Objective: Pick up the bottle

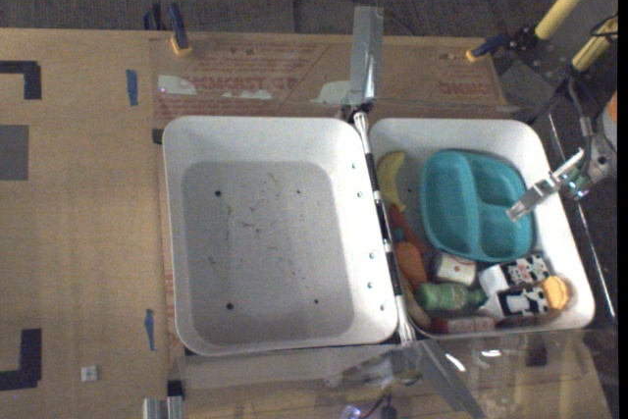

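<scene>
The bottle (448, 296), green with a white cap, lies on its side near the front edge of the right bin (549, 147), crowded by a carrot (411, 262), a cow-patterned box (523, 277) and a teal divided tray (474, 204). The gripper (535, 195) hovers over the tray's right edge; whether it is released or clenched cannot be told. Descending among such close neighbours risks grabbing the wrong item.

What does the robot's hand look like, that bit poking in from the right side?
The gripper is a slim, pale metallic silver piece that narrows toward its tip, with a shiny, angular look. Behind it sits a bulkier grey and dark wrist section at the picture's right edge, with a touch of orange above it. Its finer details are too small to make out.
</scene>
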You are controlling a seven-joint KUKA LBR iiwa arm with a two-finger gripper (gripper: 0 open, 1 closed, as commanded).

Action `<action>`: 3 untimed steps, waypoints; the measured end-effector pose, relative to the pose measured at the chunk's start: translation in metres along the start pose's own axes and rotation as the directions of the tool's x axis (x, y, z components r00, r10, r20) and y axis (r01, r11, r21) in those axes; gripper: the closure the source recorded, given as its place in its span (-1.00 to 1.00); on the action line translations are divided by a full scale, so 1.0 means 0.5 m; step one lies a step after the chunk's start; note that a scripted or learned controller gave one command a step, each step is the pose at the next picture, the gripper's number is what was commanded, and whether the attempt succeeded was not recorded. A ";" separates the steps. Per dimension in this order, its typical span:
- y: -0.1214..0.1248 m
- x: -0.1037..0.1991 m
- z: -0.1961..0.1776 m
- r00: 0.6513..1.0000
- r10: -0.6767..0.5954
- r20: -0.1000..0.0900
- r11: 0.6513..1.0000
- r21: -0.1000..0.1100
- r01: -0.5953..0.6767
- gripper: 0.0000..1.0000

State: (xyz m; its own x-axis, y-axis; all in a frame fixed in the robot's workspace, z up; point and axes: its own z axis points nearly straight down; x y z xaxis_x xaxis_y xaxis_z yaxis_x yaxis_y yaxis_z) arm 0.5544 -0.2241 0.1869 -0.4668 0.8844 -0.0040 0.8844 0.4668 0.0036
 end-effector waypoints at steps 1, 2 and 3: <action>-0.028 0.017 0.193 0.998 -0.061 0.007 0.998 -0.009 0.061 -1.00; -0.059 0.104 0.184 0.990 0.140 0.025 0.990 -0.027 -0.140 -1.00; -0.059 0.088 0.154 0.988 0.151 0.041 0.988 -0.040 -0.149 1.00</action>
State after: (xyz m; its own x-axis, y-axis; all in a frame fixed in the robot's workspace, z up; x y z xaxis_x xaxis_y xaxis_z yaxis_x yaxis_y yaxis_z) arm 0.5080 -0.1989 0.1098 -0.3274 0.9438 -0.0448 0.9432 0.3292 0.0439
